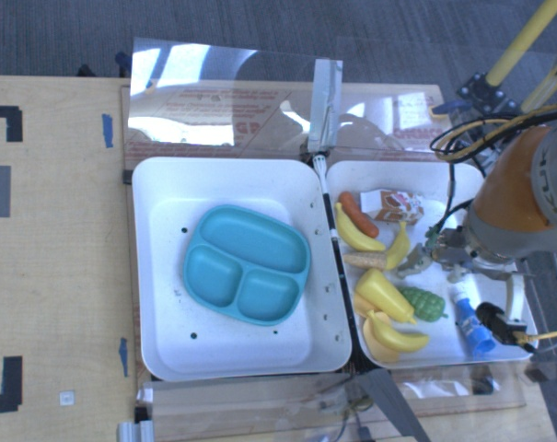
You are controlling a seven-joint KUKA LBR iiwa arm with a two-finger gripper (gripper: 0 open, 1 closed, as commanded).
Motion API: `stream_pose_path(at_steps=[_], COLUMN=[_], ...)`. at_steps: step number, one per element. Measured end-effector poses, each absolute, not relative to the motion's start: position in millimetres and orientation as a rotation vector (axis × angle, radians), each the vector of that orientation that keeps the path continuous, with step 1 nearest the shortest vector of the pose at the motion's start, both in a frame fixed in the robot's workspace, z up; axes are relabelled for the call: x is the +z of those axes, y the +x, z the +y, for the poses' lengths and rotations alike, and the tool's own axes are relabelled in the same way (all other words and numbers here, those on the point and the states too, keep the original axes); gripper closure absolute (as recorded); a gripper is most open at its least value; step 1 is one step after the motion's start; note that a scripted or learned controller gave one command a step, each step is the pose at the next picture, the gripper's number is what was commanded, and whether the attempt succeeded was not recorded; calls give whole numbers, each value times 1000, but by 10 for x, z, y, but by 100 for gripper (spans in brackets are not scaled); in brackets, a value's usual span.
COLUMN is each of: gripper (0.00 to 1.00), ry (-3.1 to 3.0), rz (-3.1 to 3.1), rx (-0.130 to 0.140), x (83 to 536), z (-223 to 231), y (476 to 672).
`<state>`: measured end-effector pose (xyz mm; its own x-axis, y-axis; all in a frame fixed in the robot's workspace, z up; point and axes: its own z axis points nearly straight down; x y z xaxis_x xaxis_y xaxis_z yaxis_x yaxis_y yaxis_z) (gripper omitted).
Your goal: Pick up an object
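Hovering at three o'clock over the right bin (338, 247), the gripper (423, 256) nears a banana (356, 236), seemingly choosing a target; its state is unclear.

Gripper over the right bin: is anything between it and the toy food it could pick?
Nothing visible blocks it. The gripper sits low in the right bin, right beside the yellow bananas and above the green piece. The items crowd each other, so neighbours may get nudged.
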<state>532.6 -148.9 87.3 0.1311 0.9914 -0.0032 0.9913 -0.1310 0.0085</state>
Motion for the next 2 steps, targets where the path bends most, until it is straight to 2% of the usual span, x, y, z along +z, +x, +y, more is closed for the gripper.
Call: stream_pose_path(at_steps=[1,2], gripper=[0,0], ry=[2256,2231], rz=[2179,2205], rx=[6,4], x=[878,868], z=[-948,-954], y=[5330,6079])
